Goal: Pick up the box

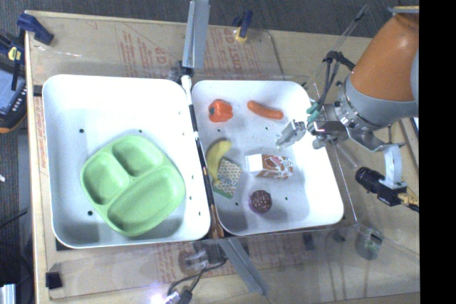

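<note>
Box (271, 165): lying flat mid-way along the right bin (324, 213), white end toward the banana, brown printed end toward the arm.
Gripper (291, 133): hovering just up-right of the box, apart from it, nothing between the fingers; open or closed, cannot tell at this angle.
Crowding: banana (216, 156) and patterned pouch (228, 176) just left of the box, dark round item (261, 201) just below.
Risk of a shove: descending off-centre likely to push the box left into the pouch.
Risk of a slip: low flat carton, fingertips may skid over the top.
Distractors: orange pepper (220, 110) and carrot (265, 109) near the gripper's path.
Left bin (57, 153): green divided plate (133, 185), well clear.
</note>
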### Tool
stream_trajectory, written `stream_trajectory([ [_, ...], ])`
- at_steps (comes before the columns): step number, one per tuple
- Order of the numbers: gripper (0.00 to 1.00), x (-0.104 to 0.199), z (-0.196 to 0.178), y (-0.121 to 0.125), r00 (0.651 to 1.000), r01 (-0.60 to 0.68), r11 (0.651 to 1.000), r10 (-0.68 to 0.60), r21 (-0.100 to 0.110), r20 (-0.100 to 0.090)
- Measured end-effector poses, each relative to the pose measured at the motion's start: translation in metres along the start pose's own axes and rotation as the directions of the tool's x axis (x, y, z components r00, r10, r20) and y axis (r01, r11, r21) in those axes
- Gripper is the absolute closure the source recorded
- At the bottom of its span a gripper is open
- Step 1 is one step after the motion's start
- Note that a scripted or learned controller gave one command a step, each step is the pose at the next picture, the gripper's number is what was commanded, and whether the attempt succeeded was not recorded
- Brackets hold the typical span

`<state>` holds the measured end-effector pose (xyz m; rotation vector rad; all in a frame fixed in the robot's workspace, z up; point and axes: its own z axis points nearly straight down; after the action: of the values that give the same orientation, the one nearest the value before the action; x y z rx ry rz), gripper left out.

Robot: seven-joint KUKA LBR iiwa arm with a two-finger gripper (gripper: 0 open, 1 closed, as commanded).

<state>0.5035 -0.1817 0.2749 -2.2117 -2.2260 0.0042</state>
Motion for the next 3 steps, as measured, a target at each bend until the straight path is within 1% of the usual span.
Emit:
stream_trajectory([
  [1, 0.00, 0.056, 0.091, 0.004, 0.999, 0.041, 0.999, -0.041, 0.001, 0.001],
  [2, 0.00, 0.075, 0.178, 0.017, 0.995, 0.096, 0.995, -0.095, -0.017, 0.018],
  [3, 1.00, 0.076, 0.168, 0.017, 0.994, 0.104, 0.994, -0.104, -0.017, 0.017],
])
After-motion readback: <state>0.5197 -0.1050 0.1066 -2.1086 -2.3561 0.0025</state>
